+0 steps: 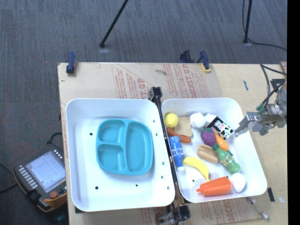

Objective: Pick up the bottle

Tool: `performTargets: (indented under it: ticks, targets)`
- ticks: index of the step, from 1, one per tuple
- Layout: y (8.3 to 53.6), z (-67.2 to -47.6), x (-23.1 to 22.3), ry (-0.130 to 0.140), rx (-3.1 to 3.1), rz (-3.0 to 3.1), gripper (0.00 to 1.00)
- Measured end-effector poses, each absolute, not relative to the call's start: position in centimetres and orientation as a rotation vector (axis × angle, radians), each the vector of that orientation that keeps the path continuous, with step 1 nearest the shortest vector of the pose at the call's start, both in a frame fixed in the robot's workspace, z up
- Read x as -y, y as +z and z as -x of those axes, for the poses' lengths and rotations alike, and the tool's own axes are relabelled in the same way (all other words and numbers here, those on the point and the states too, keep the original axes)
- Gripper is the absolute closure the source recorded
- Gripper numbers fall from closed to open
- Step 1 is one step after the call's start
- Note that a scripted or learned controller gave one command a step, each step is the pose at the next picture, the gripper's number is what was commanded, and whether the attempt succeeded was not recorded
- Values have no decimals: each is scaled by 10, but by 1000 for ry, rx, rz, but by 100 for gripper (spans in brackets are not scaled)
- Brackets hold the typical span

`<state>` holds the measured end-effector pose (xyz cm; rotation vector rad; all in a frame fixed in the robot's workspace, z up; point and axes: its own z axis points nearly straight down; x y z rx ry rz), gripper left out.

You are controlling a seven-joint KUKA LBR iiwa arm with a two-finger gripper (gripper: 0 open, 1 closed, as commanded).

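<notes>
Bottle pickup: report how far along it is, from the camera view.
Done: nothing yet. The blue bottle lies in the right bin along its left wall, beside the banana and the hot dog. In hand: the pincer sits at the bin's right rim, across the toys from the bottle. Left: cross the bin, descend, grasp and lift.

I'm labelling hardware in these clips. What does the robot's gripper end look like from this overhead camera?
At the picture's right edge, the gripper is a grey metal assembly of small blocky parts, with a slim pale finger tapering toward the right white plastic bin. Dark cables loop above it across the bench. Its finer markings are too small to tell.
</notes>
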<state>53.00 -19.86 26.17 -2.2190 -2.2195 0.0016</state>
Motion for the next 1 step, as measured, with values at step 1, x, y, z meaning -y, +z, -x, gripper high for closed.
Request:
performTargets:
  ticks: [1]
  targets:
    - [271,-530,198,1,2221,2215,100]
